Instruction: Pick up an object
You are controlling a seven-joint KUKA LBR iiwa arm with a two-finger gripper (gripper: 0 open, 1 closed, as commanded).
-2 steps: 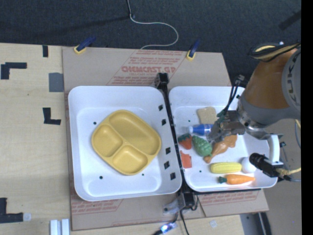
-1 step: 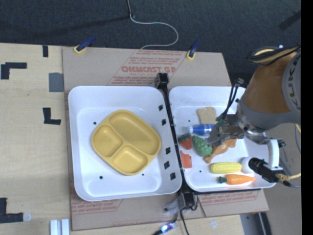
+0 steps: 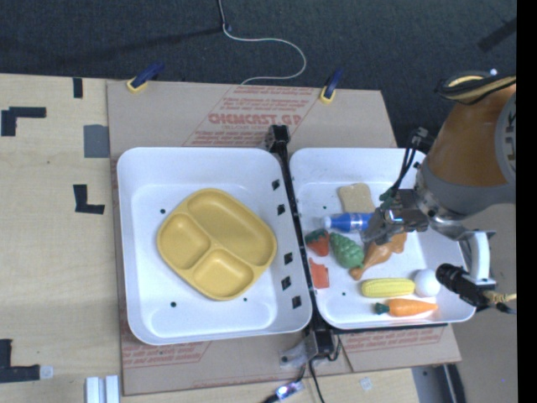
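Right bin (image 3: 336, 316): end effector (image 3: 384, 227) partly hides brown toy (image 3: 379, 256).

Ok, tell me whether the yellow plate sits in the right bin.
No, the yellow plate lies in the left bin; the right bin holds the toy foods.

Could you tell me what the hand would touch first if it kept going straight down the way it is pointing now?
Most likely the brown toy piece lying right under the hand in the right bin, with the blue bottle just beside it. Depth is hard to judge from above, so either could be met first.
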